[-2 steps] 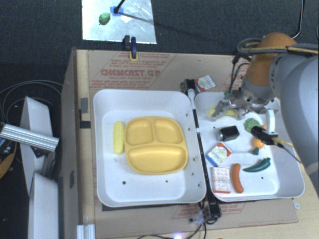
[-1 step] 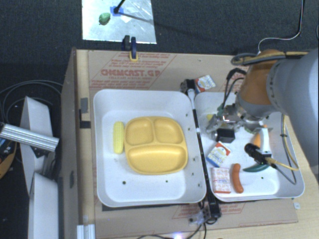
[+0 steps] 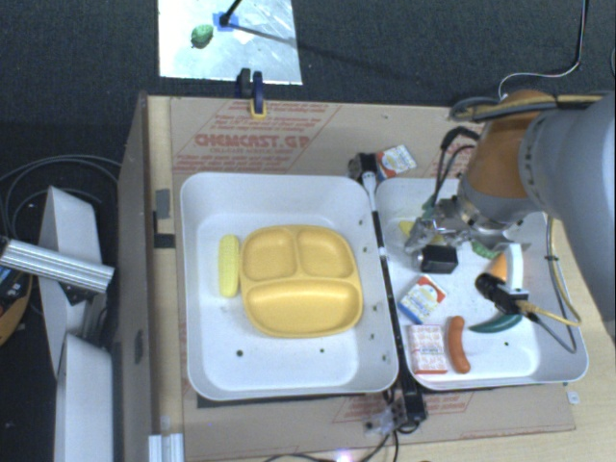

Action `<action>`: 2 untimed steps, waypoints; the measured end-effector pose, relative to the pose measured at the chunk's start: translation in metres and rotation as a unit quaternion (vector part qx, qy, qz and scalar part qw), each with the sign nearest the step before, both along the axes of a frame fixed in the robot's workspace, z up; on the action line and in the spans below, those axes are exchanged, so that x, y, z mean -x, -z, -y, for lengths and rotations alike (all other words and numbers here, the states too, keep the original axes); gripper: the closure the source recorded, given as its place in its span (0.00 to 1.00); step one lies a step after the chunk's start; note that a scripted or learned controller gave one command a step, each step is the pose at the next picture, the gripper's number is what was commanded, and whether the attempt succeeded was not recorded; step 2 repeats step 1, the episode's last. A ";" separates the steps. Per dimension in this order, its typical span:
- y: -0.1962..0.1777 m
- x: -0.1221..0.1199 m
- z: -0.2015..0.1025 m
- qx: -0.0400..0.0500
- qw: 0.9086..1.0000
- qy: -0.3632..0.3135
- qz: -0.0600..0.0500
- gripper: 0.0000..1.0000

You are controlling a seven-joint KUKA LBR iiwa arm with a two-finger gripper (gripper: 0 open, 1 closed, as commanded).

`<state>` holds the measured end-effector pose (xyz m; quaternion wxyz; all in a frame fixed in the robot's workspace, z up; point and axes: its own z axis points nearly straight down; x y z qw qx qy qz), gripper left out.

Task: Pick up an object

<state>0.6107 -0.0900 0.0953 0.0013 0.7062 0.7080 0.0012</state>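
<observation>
Nearest the bottom of the frame, a red-and-white packet (image 3: 427,347) lay flat at the lower left of the right bin (image 3: 551,356). A reddish sausage (image 3: 459,344) lay just beside it on the right, running roughly top to bottom. Above these, a blue-and-white packet (image 3: 422,299) sat tilted near the wall shared by the two bins. To the right of the sausage was a curved green piece (image 3: 496,323), and an orange piece (image 3: 490,285) lay just above that.

The end effector (image 3: 438,231) hung over the upper left part of the right bin, above the blue-and-white packet in the frame and apart from it. Whether it was open or closed could not be told, and nothing could be seen gripped in it. A small yellow scrap (image 3: 406,227) showed just to its left. The grey arm (image 3: 573,157) entered from the right edge of the frame.

In the left bin (image 3: 219,356), a yellow divided plate (image 3: 298,282) sat at the centre with a corn cob (image 3: 228,265) upright in the frame against its left edge. A small carton (image 3: 395,160) rested outside the bins, just above the right bin's upper left corner. It lay on the brown cardboard sheet (image 3: 250,133) that covered the tabletop.
</observation>
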 end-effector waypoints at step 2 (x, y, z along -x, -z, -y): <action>-0.120 0.019 -0.032 0.000 1.000 -0.001 0.001 1.00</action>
